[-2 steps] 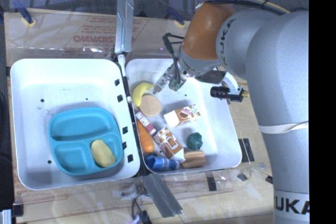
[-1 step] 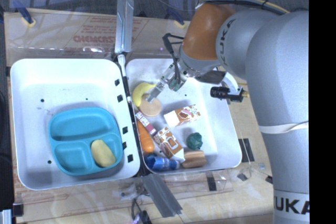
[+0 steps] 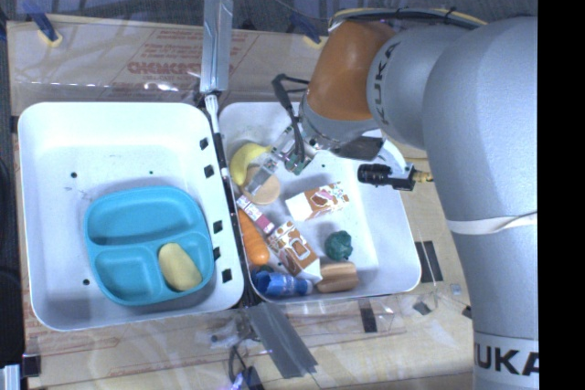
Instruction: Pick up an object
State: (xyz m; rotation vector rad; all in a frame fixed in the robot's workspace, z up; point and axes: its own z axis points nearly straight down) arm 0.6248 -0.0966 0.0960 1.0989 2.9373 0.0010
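My gripper (image 3: 271, 167) reaches down into the right bin (image 3: 395, 224) at its upper left, just over a yellow round fruit (image 3: 245, 162) and a tan round piece (image 3: 266, 190). Nothing visibly sits between its fingers. Lower in that bin lie a white and brown packet (image 3: 318, 200), an orange carrot (image 3: 255, 242), a brown patterned box (image 3: 294, 247), a green lump (image 3: 339, 244), a brown sausage (image 3: 336, 275) and a blue bottle (image 3: 279, 286).
The left bin (image 3: 55, 142) holds a blue divided tray (image 3: 137, 228) with a yellow potato-like piece (image 3: 180, 266) in its lower right compartment. The grey arm with its orange band (image 3: 352, 73) fills the right side above the right bin.
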